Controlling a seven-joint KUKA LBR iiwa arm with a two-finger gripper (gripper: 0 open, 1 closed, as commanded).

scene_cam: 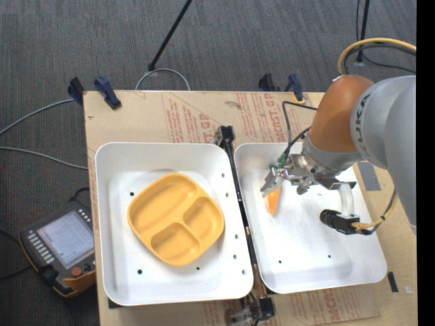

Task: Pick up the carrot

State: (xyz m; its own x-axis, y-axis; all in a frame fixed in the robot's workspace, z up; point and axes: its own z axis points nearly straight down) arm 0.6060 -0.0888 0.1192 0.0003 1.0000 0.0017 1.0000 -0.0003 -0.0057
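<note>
The arm reaches over the right bin (367,267), its hand (274,184) low at the carrot (272,200). The carrot appears pinched at its top between the fingers, tip hanging toward the bin floor. Judging by this, the grasp looks made and the lift clear remains.

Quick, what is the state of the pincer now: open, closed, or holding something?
Pincer: just above the carrot in the right bin; whether it is open, closed, or holding the carrot cannot be told.

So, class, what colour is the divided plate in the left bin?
Yellow-orange: the divided plate, in the camera view.
</note>
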